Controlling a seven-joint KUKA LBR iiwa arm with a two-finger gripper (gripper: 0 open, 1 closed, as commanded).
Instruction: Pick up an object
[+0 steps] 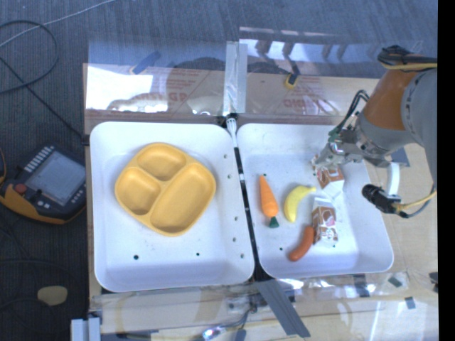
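The right bin [370,258] holds an orange carrot [268,197], a yellow banana [296,202], a reddish sausage [302,244] and a brown-and-white snack packet [325,223]. A second small brown-and-white packet [330,177] lies toward the bin's far right. My gripper [333,158] hangs low just above the far edge of this second packet, touching or nearly touching it. The arm, with its orange band [389,104], comes in from the right.
A yellow divided plate [165,187] sits in the left bin [106,261]. The ridge between the bins [243,197] runs just left of the carrot. A handheld controller [44,183] lies on the floor at the far left.
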